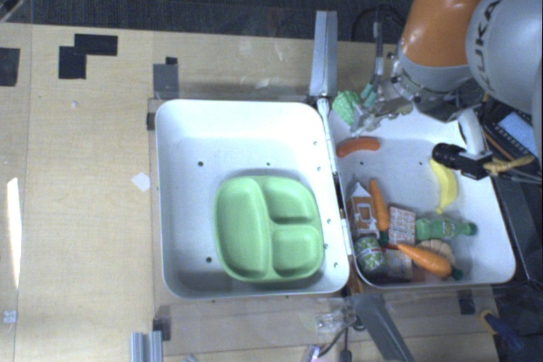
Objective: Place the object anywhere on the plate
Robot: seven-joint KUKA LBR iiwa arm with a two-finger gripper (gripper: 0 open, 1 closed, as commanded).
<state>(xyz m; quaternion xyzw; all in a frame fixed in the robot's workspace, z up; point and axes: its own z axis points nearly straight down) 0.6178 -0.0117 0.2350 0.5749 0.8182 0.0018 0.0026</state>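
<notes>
The green plate (270,226) lay in the left bin (182,140), well apart from the gripper (373,110), which hung over the right bin's (501,254) far left corner beside a pale green item (347,107), above a sausage (358,146). Whether it grasped anything could not be told.

Looks like a matt green plastic plate (270,226) in a smooth white plastic bin (182,182), pale wood-look worktop (76,182), and a glossy orange-and-grey shell on the arm (475,4).
</notes>
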